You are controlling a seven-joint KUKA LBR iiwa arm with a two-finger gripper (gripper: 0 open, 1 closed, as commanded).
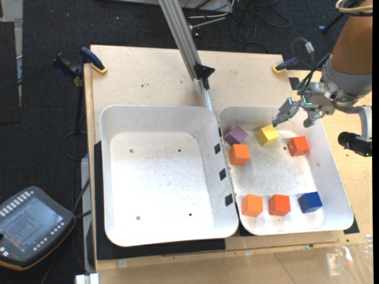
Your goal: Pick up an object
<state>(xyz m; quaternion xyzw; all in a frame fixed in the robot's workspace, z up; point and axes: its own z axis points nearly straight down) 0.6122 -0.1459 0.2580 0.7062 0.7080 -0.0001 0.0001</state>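
1. The gripper (294, 115) hangs over the far edge of the right bin (331, 176), its two fingers spread apart with nothing between them.
2. The yellow block (267, 135) lies just below and to the left of the left fingertip, close to it but not gripped.
3. A red-orange block (298, 145) sits just below the gripper, a little to its right.
4. A purple block (236, 135) and an orange block (239, 154) lie further left of the gripper, touching each other near the bin's left wall.
5. Well below the gripper, along the near side, stand an orange block (252, 205), a red block (279, 205) and a blue block (310, 202) in a row.
6. The left bin (118, 123) lies far to the gripper's left.
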